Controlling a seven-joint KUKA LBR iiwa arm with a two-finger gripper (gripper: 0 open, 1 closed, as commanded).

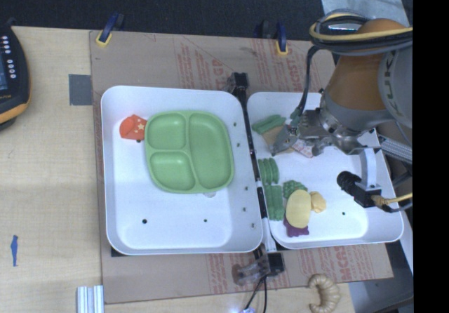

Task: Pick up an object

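**Arm low over the right bin, toys strewn beneath it**

Where the grey arm (365, 87) reaches in from the right, we see its gripper (293, 135) low over the upper left part of the right bin (351, 231). We cannot tell how far the fingers are parted, nor whether anything sits between them; the metal there is dark and cluttered.

Just beside the gripper, touching the bin's left wall, lies a green pod-shaped toy (267, 124), its long axis tilted, running from lower left to upper right. Below it, along the same wall, two ribbed green pieces (270, 185) lie end to end, their long axes pointing up and down the picture. Near these sits a yellow pear-like toy (298, 208), upright in the picture, resting over a leafy green toy (293, 187) and a purple scrap (297, 231). A small yellow lump (318, 202) touches its right side.

Moving outward, the left bin (126, 220) holds a green divided plate (189, 150) and, just beside its upper left corner, a red toy (132, 127) bearing a yellow star.

Faint red printing runs along the cardboard (175, 52) under both bins; we cannot read it.
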